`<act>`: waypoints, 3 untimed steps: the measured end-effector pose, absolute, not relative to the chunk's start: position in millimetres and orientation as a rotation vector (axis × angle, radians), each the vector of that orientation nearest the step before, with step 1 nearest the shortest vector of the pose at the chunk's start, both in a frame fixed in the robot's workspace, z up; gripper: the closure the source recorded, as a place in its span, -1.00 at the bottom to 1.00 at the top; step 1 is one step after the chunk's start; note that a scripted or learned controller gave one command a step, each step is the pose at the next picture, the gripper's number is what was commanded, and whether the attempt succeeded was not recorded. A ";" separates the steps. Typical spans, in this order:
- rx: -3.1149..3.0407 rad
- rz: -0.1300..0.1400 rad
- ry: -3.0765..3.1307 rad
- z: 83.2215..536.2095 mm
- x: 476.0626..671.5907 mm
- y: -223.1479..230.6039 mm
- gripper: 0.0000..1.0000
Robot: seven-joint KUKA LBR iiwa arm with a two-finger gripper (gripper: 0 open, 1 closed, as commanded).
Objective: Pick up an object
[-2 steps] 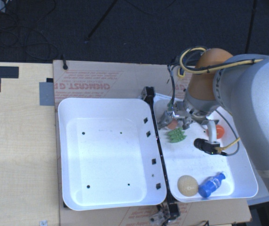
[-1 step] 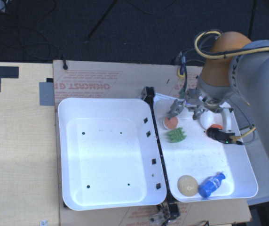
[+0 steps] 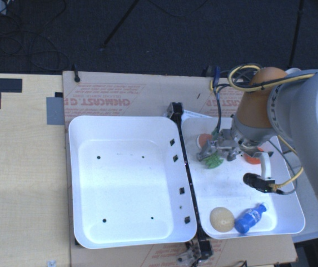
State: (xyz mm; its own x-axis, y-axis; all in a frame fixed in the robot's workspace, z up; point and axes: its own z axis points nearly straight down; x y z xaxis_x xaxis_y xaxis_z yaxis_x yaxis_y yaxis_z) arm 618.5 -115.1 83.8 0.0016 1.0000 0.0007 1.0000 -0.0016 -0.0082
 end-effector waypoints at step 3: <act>-2.212 0.006 -2.221 87.4 643.1 -84.2 -1.00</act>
State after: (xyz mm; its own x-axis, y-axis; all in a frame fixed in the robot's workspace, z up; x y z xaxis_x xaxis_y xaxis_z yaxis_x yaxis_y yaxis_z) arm 643.1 -84.2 87.4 -0.0042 1.0000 0.0023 1.0000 0.0042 -0.0082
